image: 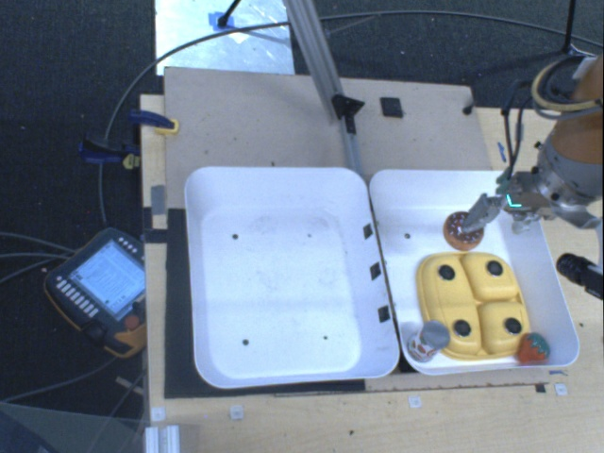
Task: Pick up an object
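Pincer: from the overhead camera we see it reaching in from the right, low over the right bin, its tip right at the upper edge of the small brown doughnut-like toy.
Pincer state: we cannot tell how it is set; the tip is a blurred grey shape here.
Likeliest target: the brown toy, just below and to the left of the tip, lying on the bin floor; touching or only very near, we cannot say.
Just beyond it: the yellow four-part block sits right below the toy, its top edge close beside it.
Farther below: a small grey and white cup-like thing at the block's lower left, and a red strawberry-like toy at its lower right, both well apart from the tip.
Far left of the pincer: the left bin, well apart, on the same table.
Risk one: we judge the tip sits off the toy's middle, toward its upper edge, so a close could pinch the rim and flick the toy away.
Risk two: the toy is flat and low, so the tip may meet the bin floor before it gets any grip.
Risk three: a nudge downward would jam the toy against the yellow block, leaving no room on that side.
Risk four: the bin's right wall is close behind the wrist, and the cables there could drag on it.
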Available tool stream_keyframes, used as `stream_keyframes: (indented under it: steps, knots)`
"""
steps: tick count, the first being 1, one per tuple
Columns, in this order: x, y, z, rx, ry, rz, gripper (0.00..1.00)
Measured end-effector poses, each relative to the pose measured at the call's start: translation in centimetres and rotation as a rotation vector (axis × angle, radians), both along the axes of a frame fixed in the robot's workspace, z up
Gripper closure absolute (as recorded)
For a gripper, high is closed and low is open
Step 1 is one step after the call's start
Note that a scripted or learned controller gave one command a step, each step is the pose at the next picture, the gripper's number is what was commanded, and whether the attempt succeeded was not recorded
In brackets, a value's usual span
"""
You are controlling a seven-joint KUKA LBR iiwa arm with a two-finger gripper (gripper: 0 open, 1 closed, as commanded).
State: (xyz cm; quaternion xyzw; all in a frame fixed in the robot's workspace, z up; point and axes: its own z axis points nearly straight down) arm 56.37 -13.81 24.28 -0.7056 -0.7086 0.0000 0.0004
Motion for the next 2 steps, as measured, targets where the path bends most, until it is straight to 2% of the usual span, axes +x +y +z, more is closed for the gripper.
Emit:
stream_keyframes:
  steps: [1,2]
  knots:
    - [0.1,0.0,0.1,0.0,-0.002,0.0,0.0]
    - [-0.6,0.4,-4.4,-0.001,0.002,-0.002,0.0]
